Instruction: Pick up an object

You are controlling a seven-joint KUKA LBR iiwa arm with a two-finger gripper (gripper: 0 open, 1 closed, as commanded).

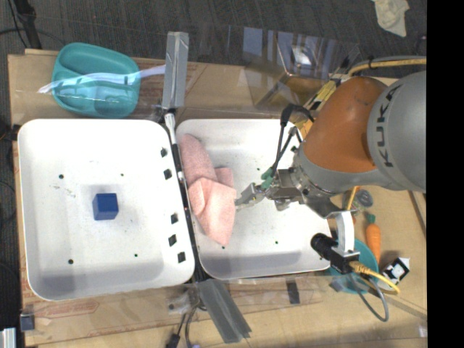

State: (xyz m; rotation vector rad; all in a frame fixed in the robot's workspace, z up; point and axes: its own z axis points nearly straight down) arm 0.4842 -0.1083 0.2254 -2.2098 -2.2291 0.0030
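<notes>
Teal scoop point(95, 80), crumpled rag point(389, 10) beyond bench.

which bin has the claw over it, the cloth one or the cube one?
The right bin, the one with the pink cloth. The claw sits by the cloth's edge; the left bin holds the blue cube.

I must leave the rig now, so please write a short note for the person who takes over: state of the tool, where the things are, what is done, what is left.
Tool: low over the right bin, fingertips at the right edge of the pink cloth; whether it is open or shut cannot be told, and no grasp shows.
Things: the pink cloth lies folded along the right bin's left side. A blue cube sits in the left bin.
Done: approach to the cloth.
Left: grasp an object and lift it.
</notes>
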